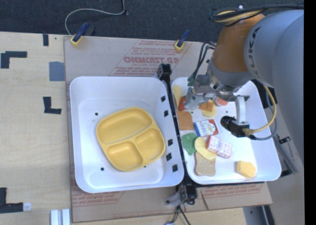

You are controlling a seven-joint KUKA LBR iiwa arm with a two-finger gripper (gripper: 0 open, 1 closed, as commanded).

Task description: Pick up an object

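The gripper (202, 96) hangs right of centre over a light, stiff toy wedge (208, 107); its state I cannot tell. Grasp the flat sides.

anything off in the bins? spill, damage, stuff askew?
Nothing spilled or broken. The yellow divided tray lies skewed in the left bin. The toy food is jumbled in the right bin: the bread slice is partly under a yellow piece, the rest crowded toward the gripper.
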